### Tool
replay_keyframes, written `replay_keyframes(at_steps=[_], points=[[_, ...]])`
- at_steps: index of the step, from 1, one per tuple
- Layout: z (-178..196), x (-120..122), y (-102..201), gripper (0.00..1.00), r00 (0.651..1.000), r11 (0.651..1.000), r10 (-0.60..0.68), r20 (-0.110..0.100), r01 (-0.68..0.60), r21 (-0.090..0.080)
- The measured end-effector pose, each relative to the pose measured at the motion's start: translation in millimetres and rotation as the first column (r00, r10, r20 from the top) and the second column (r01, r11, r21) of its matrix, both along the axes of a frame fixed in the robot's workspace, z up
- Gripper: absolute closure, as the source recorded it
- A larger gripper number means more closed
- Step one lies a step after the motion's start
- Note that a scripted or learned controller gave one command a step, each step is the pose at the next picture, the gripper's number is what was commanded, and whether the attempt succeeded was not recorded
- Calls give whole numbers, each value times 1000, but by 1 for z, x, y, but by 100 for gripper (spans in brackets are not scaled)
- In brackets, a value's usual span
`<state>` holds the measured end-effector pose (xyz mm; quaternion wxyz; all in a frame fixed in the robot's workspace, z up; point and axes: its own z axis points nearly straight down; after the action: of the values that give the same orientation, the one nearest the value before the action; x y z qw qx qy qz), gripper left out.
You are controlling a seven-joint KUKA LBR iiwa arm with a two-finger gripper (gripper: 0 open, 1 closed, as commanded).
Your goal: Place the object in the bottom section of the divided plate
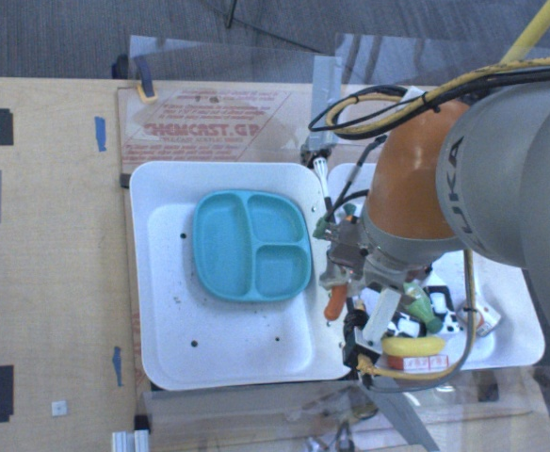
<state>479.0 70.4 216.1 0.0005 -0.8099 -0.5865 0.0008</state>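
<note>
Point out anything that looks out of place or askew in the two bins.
Nothing looks spilled or broken. The blue plate lies flat in the left bin, its sections bare. The toys in the right bin sit in a jumbled heap under the arm, a banana among them, and an orange piece lies by the bins' shared edge.

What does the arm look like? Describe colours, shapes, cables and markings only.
The arm is thick, rounded and grey, with dark lettering on its shell and a glossy orange band above the wrist. Black cables loop over it, beside a yellow hose.
</note>
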Motion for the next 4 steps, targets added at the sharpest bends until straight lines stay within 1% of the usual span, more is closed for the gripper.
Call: replay_keyframes(at_steps=[1,2,3,4], points=[[4,51,74,100,991,991,133,1,-133,-1],[5,63,127,100,981,981,196,2,-196,-1],[-40,43,155,100,978,978,208,-3,-208,0],[-102,8,121,100,996,996,89,-4,-89,0]])
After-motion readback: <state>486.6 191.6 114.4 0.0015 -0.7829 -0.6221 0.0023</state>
